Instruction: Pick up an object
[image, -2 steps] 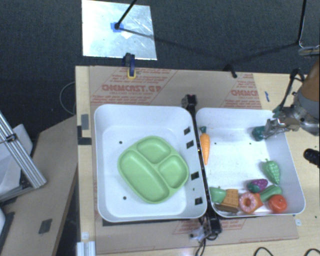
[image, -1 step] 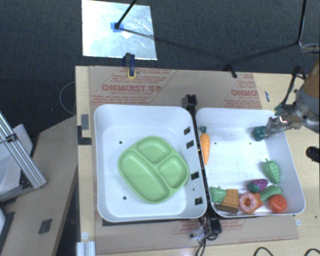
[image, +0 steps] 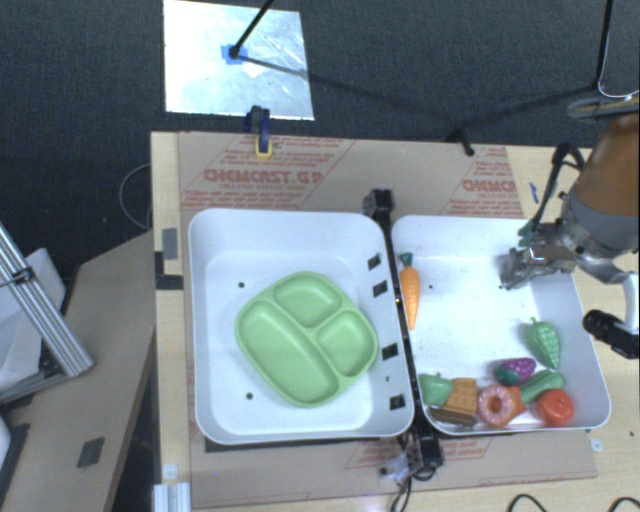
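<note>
The claw (image: 522, 264) hangs over bare floor at the far right of the right bin (image: 470, 232), and nothing lies between its tips. Whether the tips stand apart or together cannot be told at this size, so its state stays uncertain. The main risk, judged from this layout, is a descent onto bare white plastic: every candidate sits elsewhere. The carrot (image: 408, 289) lies against the divider on the bin's left side, well apart from the claw. A green leafy piece (image: 545, 343) rests nearer, below the claw by the right wall. The rest crowd the near edge: a purple piece (image: 515, 370), a pink ring-shaped piece (image: 497, 404), a red tomato-like piece (image: 556, 405), a tan block (image: 461, 399) and a small green piece (image: 435, 386). That cluster is packed so tightly that a grab there could push neighbours aside or pinch two at once, and pieces close to the wall leave little room for a tip to slide in.

The arm (image: 608, 190) enters from the right, its orange-banded wrist raised above the bin's far right corner, the claw pointing down and slightly leftward. The left bin (image: 225, 250) carries a green divided plate (image: 305, 338).
</note>
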